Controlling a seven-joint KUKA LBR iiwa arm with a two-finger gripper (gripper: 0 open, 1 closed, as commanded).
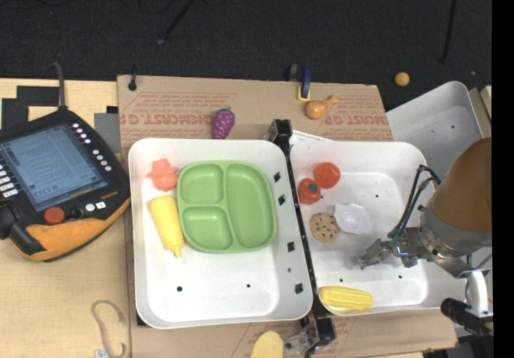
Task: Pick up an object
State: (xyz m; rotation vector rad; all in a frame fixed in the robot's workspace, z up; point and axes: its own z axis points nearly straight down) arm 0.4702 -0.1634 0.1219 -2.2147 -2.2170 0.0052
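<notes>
the gripper (376, 254) hangs low over the right bin (401, 157), reaching in from the right under the arm's orange band (480, 188); its two fingers stand slightly apart with nothing between them, over bare white floor. in that bin, to the gripper's left and a little farther back, lie a pale crumpled lump (353, 218) and, beside it, a round cookie (324, 226) with dark chips. farther still sit two red-orange tomato-like pieces, the larger one (327, 175) just right of the smaller one (309, 190). an ear of yellow corn (346, 298) lies against the near wall. the left bin (209, 296) holds a green divided plate (226, 206), with a yellow squash-like piece (167, 224) touching its left edge and a pink piece (163, 175) at the far left corner. under both bins a brown cardboard sheet (177, 107) carries red printing, upside down and mirrored from here, too blurred to read surely. on it lie a purple grape cluster (223, 123) and an orange pear-shaped toy (319, 107). at the far left rests a control pendant (52, 180) with a lit screen whose text is too small to read.
</notes>
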